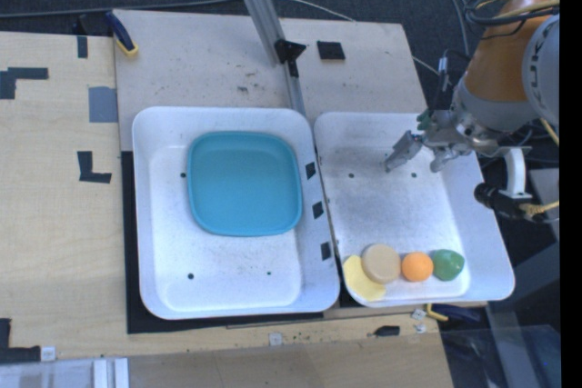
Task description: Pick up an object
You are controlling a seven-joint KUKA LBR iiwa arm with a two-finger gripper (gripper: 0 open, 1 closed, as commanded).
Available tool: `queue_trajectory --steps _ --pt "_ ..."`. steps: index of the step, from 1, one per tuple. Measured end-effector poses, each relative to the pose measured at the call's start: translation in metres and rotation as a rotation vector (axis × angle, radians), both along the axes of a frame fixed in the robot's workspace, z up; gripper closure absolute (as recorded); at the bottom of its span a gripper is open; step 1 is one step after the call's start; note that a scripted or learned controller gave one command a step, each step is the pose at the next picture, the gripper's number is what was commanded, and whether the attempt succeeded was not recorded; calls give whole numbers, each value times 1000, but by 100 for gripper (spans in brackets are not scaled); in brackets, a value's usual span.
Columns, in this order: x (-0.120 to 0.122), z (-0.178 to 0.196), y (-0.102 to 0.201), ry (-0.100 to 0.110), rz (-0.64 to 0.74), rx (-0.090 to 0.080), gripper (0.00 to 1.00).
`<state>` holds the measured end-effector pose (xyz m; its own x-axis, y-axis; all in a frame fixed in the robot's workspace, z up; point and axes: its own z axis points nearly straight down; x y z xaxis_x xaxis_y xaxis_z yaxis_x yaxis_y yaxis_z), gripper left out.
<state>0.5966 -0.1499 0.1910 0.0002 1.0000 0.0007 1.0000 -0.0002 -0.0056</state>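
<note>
Camera view, reading from my left: the wooden surface [55, 186] carries dark tape marks, and I can find no legible writing, brand or label anywhere on it. Next comes the left bin [159, 286], white and shallow, with a blue square plate [244, 183] lying flat in its upper middle. A grey metal post [259, 0] rises at a slant from behind the seam between the two bins.

Across the seam I have the right bin [400, 195], its floor speckled with dark scuffs. Along its near edge sits a row of small objects: a yellow piece [356, 283] at the corner, a tan round piece [381, 263] overlapping it, then an orange ball [416, 267] just beside that, and a green piece [447, 263] touching the ball on its far side. None bears any print I can read.

Above the far right part of that bin hangs the gripper [420, 156]; its jaws are spread apart with nothing between them, well apart from the row of objects. Farther right I see the grey arm [496, 95] with its orange band [505, 41]
</note>
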Motion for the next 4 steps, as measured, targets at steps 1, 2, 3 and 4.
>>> queue_trajectory --steps 1,2,3,4 --pt "-9 -48 5 -1 1 0 0" --pt "-10 -101 5 -2 1 0 0" --pt "-9 -89 6 -5 1 -1 100" --pt "-9 -26 4 -10 1 -1 100"
